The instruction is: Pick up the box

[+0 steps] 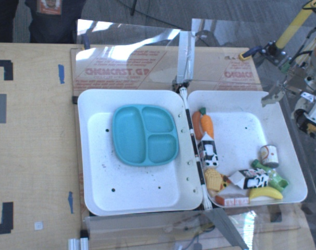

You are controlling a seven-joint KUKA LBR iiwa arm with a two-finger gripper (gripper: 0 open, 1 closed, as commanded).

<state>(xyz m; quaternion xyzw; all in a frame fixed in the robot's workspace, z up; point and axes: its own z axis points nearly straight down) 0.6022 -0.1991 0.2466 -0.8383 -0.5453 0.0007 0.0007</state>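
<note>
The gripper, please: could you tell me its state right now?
Gripper: at the right bin's far right edge; open or shut cannot be told.

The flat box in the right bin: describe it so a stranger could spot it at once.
Start at the right bin, the one without the teal plate. Follow its near wall to the toy pile in the front corner; the box lies flat along that wall, just left of the yellow banana. It is the low red-and-white slab, the flattest piece there.

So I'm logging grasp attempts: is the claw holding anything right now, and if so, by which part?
Nothing is seen held. The arm's metal parts sit at the right edge, off the right bin; the box lies in that bin among the toys, untouched.
</note>
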